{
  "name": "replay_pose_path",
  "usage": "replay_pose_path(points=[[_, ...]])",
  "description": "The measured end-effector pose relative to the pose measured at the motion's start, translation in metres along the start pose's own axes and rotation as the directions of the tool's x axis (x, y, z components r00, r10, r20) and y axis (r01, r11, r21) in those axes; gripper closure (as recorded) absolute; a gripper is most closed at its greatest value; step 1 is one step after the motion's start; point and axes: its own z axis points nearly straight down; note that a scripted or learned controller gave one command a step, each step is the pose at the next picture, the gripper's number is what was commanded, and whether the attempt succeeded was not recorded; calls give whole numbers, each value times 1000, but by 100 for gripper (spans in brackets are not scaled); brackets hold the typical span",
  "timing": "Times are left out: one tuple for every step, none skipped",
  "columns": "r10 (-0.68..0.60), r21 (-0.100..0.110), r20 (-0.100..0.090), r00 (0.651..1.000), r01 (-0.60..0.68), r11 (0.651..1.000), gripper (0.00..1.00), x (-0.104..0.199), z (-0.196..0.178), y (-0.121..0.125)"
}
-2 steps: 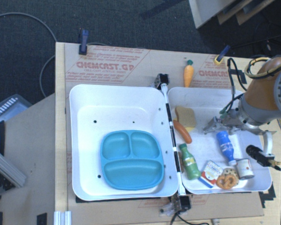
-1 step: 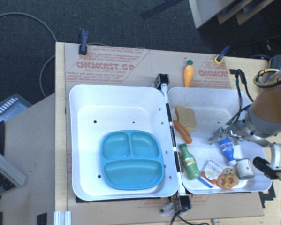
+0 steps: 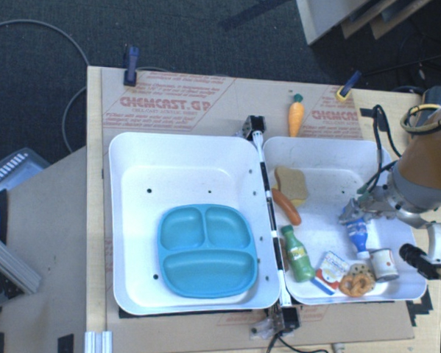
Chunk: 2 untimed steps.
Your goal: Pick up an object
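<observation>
The gripper (image 3: 356, 214) is low in the right bin (image 3: 321, 151), at the right middle of the frame, just over a blue-and-white tube (image 3: 359, 237). I cannot tell whether it holds the tube. The tube lies with its long axis nearly up-down in the frame, its top end under the gripper.

In the right bin there are also one green bottle (image 3: 298, 254), slanted with its cap to the upper left, one sausage (image 3: 286, 206), one bread slice (image 3: 291, 185), one can (image 3: 382, 264), one pretzel (image 3: 357, 280) and one small packet (image 3: 333, 267). The left bin (image 3: 132, 175) holds one blue divided plate (image 3: 206, 249). One toy carrot (image 3: 295, 115) lies on the bench (image 3: 173, 103) above the right bin. The floor around is dark carpet (image 3: 52, 8).
</observation>
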Motion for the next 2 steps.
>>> replay_pose_path(points=[[-3, -2, -1, 1000, 3, 1000, 100, 73, -43, 74], [-3, 2, -1, 1000, 3, 1000, 100, 126, -103, 20]])
